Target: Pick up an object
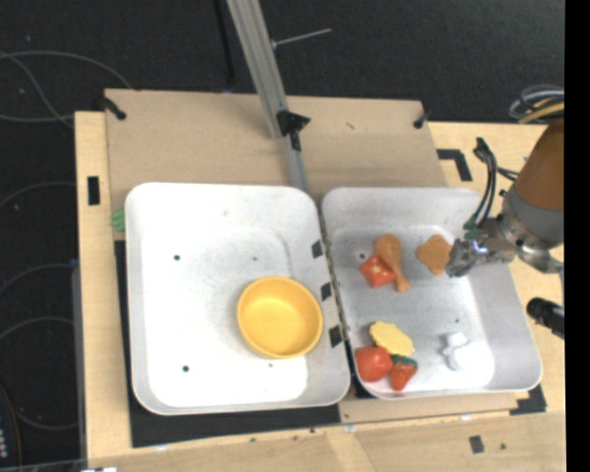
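In the right bin [492,372] lie several small toy foods. An orange-brown piece [434,254] sits near the bin's right side, and my gripper [459,261] is right beside it, touching or almost touching its right edge. A red piece [377,271] and an orange drumstick-like piece [392,259] lie together left of that. Near the front edge are a yellow piece [391,338], a red tomato [372,363] and a strawberry [402,374]. A small white object [455,350] lies at the front right.
The left bin [177,234] holds a yellow bowl [279,317] near its front right. A grey metal post [261,62] rises behind the bins. The arm's orange band [543,170] sits at the right edge, with cables beside it.
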{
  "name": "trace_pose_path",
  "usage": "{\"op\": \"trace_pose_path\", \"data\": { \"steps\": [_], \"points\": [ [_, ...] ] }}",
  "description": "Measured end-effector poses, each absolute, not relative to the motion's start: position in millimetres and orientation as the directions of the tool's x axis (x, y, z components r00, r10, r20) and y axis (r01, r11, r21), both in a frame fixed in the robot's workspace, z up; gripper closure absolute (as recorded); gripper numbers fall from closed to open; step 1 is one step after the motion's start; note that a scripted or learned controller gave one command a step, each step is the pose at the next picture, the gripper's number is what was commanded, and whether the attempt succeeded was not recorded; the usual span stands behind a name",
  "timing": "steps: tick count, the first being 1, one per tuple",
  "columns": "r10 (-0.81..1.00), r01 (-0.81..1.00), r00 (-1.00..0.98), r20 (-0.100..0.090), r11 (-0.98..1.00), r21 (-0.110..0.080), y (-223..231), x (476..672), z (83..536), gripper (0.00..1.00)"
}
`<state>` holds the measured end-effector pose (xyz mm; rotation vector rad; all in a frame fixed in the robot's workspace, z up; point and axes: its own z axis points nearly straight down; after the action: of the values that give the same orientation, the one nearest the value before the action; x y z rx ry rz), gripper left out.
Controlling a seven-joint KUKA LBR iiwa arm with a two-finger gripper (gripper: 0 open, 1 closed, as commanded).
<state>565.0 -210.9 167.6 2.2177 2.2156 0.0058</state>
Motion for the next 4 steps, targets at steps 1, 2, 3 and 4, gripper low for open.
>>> {"op": "trace_pose_path", "data": {
  "steps": [1,2,3,4],
  "points": [
    [1.000,1.000,-0.002,-0.002,0.002,0.003,-219.7,570.2,213.6,1.00],
    [1.000,1.000,-0.003,-0.002,0.003,0.002,-222.5,567.6,273.8,1.00],
    [1.000,1.000,-0.002,-0.002,0.002,0.000,-181.9,584.4,265.1,1.00],
    [1.000,1.000,-0.005,-0.002,0.005,0.002,-129.0,603.8,266.9,1.00]
  ]
}}
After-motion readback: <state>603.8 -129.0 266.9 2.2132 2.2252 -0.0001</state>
